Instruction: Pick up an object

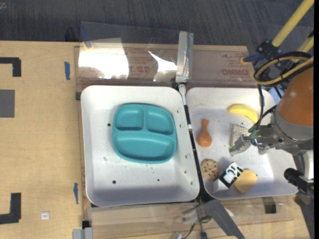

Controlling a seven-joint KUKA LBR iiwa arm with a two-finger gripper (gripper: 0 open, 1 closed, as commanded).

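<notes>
Wooden bench [35, 133] bearing two white bins side by side under the slanted overhead camera. Left bin [94, 183] holding a teal divided plate [144, 133] at its centre. Right bin [284, 185] holding a banana [243, 112] at twelve o'clock, an orange drumstick-shaped toy [204, 134] at nine, a speckled cookie [209, 169] at seven, a black-and-white block [231, 174] touching a tan rounded piece [245, 180] at six. Gripper [240, 144] hovering near the bin's centre, beside a grey speckled slab [238, 132], reaching in from three o'clock; fingers spread apart, gripping nothing.
</notes>
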